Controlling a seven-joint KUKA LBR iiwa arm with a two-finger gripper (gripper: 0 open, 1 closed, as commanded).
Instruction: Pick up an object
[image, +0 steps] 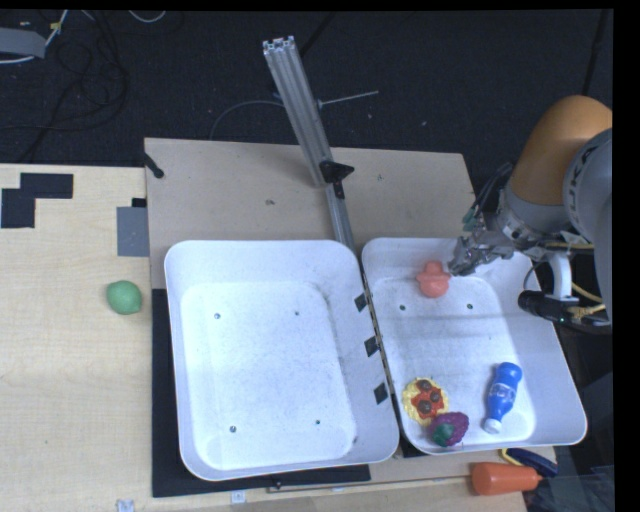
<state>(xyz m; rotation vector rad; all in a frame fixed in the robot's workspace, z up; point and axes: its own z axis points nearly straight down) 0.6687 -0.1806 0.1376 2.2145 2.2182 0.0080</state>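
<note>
Smooth white plastic bins (265, 262), glossy blue bottle (502, 395), ribbed metal rail (305, 120), pale matt wood bench (60, 330), dark carpet-like floor (450, 80).

Two shallow white plastic bins sit side by side, a left bin (262, 262) and a right bin (545, 345). Four small items lie in the right one: one pink rounded toy (433, 281), one blue-and-white plastic bottle (502, 396), one yellow round toy with red spots (424, 398) and one purple lumpy toy (450, 429). Outside the bins lie one green ball (125, 297) and one orange cylindrical object (505, 478).
</note>
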